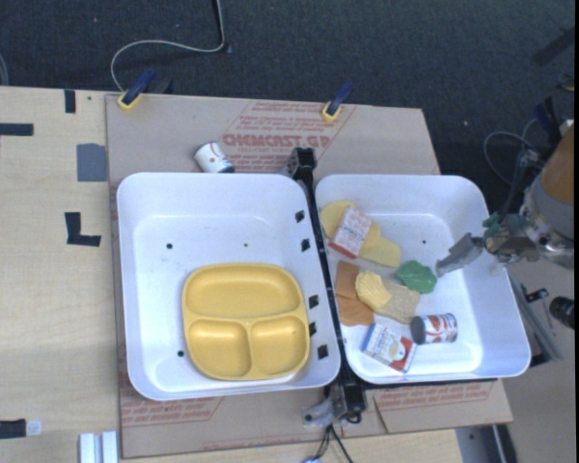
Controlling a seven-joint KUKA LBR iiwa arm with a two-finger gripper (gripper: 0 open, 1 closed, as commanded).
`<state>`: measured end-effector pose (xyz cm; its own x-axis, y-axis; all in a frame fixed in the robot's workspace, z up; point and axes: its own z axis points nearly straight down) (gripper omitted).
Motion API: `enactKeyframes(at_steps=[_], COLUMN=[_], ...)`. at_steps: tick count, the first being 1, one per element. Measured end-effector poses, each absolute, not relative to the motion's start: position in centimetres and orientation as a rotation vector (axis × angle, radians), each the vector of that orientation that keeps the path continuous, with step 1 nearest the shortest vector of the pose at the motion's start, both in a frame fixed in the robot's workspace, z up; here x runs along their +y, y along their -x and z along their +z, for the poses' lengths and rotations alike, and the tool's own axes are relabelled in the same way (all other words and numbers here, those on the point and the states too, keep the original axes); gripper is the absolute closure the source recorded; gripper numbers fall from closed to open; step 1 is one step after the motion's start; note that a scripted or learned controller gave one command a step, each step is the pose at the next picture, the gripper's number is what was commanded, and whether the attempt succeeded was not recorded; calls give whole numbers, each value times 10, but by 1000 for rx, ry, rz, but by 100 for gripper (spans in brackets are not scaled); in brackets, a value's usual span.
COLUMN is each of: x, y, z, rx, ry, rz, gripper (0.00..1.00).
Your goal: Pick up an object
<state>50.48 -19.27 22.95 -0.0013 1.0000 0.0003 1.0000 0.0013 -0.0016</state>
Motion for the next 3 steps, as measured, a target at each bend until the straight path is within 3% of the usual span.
enactKeyframes(at_steps=[1, 2, 3], x=[-131, -115, -116], y=[-549, -607, -606], z=[146, 88, 100], rx=[-2224, -2228, -2224], ry=[2208, 2218, 2218], rz=[3, -1, -1], gripper=[0, 0, 100])
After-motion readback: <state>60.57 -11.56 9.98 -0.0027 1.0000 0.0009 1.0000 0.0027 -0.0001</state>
